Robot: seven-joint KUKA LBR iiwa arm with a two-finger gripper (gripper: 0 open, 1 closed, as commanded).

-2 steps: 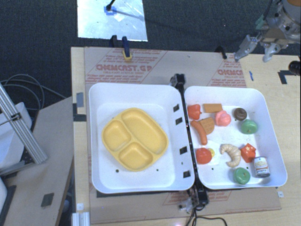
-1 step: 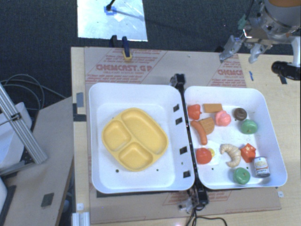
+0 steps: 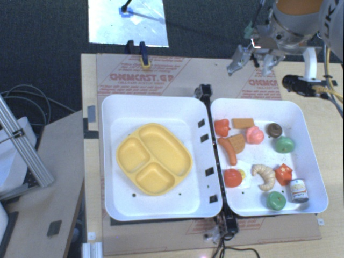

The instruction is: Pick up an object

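The gripper (image 3: 252, 61) hangs above the bench beyond the right bin's (image 3: 309, 144) far edge, its two fingers spread apart with nothing between them. In the right bin lie small toy foods: a sausage (image 3: 229, 151) near its left wall, a croissant (image 3: 264, 176) toward the near edge, a small can (image 3: 298, 190) at the near right corner. The left bin (image 3: 115, 117) carries a yellow divided plate (image 3: 154, 158).

Left bin (image 3: 110, 160): holds divided tray (image 3: 154, 158).
Right bin (image 3: 312, 160): holds toy foods (image 3: 252, 160).
Gripper (image 3: 252, 59): behind right bin.
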